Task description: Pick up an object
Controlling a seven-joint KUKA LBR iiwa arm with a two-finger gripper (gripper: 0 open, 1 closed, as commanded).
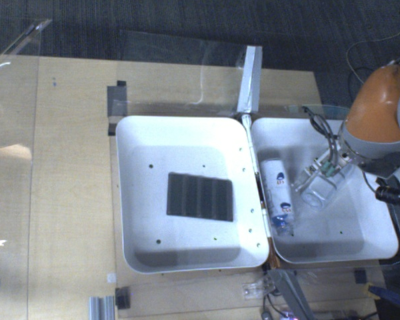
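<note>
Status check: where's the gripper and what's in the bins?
Gripper low over the right bin, at a clear cup. White tube lying by that bin's left wall. Dark ribbed pad flat in the left bin. Nothing blocking.

Ridged mat (200, 197) in left bin (137, 179); bottle (277, 193) in right bin (373, 235).

My wooden bench (67, 199) bears two white bins touching side by side. The left bin (130, 179) sits at the centre, with a dark ribbed mat (200, 197) lying flat on its floor. The right bin (380, 235) lies toward three o'clock. A grey metal strip (250, 79) rises from their seam toward twelve. A black bracket (119, 99) stands just off the left bin's ten o'clock corner. Dark carpet (153, 5) runs along twelve, and a thin cable (373, 45) loops at two.
</note>
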